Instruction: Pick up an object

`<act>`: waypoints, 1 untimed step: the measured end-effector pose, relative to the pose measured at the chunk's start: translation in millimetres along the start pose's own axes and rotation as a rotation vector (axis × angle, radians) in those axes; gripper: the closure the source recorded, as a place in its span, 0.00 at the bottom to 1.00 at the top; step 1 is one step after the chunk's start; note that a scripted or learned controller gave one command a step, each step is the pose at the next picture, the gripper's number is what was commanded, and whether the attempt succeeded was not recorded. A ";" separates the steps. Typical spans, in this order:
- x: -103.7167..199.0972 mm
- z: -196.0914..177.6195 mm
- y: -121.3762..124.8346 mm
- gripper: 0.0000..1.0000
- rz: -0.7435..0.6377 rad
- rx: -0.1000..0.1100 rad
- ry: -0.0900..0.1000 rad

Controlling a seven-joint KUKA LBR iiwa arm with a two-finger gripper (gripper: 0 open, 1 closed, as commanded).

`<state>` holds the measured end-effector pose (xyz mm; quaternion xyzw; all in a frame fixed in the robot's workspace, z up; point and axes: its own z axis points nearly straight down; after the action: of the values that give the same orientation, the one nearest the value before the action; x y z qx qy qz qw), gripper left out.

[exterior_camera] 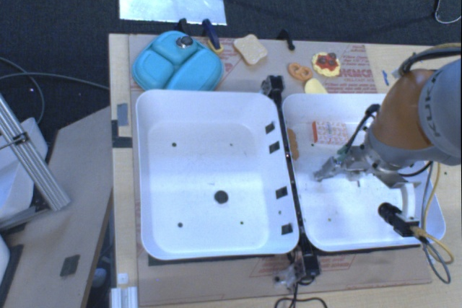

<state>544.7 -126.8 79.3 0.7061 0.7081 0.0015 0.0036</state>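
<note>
In the right bin (339,231), a small white packet with orange print (330,131) lies flat near the far wall. A brown piece (292,141) rests against the divider between the bins. My gripper (326,171) hangs low over the right bin's floor, just in front of the packet and to the right of the brown piece. It touches neither that I can see, and nothing shows in its grasp. The grey arm with its orange band (404,119) reaches in from the right and hides the bin's right side.
The left bin (166,126) has a small dark round spot (221,196) on its floor. Behind the bins lie a blue sectioned container (177,63), a toast slice (250,49), a pretzel (299,71), a small pizza toy (326,63) and a yellow piece (315,86).
</note>
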 end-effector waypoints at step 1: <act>0.2 -19.2 1.3 1.00 0.002 -0.006 0.001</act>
<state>545.9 -126.6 98.5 0.7068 0.7074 0.0042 0.0054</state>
